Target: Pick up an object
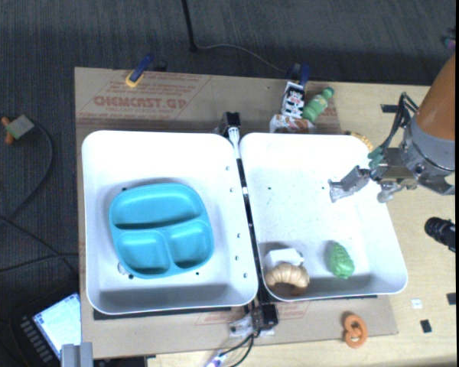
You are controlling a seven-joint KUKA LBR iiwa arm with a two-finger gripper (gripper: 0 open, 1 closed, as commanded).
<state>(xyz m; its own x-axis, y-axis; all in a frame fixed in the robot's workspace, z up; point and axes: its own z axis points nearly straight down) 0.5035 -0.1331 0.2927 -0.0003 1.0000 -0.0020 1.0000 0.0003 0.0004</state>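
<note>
My gripper point(363, 189) hangs over the upper right part of the right bin point(306, 159), reaching in from the right. Its two fingers stand apart, open, with nothing between them. A green lumpy object point(340, 259) lies near the bin's front right, well below the gripper. A tan croissant-shaped object point(288, 277) rests at the front edge, with a small white piece point(284, 254) just behind it. In the left bin point(99, 159) a blue divided tray point(162, 228) lies flat.
Outside the bins, a green bottle-like toy point(317, 105) and a small printed box point(292, 102) sit behind the right bin. An orange ring point(356, 329) lies on the bench in front. Clamps hold the bins where they meet.
</note>
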